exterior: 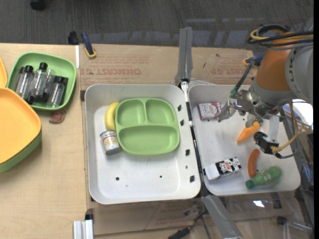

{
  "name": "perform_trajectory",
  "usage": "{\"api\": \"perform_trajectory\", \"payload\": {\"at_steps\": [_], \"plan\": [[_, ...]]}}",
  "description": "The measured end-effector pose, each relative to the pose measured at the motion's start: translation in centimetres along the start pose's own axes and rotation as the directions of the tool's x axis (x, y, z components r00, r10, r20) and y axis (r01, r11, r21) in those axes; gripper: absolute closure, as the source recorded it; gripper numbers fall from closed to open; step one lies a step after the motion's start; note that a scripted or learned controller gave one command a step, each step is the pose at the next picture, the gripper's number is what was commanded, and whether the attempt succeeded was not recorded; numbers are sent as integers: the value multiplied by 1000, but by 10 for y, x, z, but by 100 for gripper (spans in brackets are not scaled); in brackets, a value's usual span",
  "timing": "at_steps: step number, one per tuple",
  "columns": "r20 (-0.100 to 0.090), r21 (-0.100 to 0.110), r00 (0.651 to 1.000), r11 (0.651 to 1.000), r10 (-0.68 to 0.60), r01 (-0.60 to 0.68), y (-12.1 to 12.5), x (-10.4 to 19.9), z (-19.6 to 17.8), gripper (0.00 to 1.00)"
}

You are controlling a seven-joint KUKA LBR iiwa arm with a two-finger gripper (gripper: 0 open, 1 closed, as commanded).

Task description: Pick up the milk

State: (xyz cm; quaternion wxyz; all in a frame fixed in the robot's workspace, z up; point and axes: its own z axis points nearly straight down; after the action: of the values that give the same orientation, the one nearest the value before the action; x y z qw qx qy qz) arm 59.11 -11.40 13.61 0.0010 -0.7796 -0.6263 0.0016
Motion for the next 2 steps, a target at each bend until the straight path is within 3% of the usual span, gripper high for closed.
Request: {"api": "perform_trajectory", "payload": {"at_steps": [1,2], "plan": [[1,-11,969,969,-246,246,62,-19,38,0],[0,-15,969,969,-246,246,64,-18,28,100]]}}
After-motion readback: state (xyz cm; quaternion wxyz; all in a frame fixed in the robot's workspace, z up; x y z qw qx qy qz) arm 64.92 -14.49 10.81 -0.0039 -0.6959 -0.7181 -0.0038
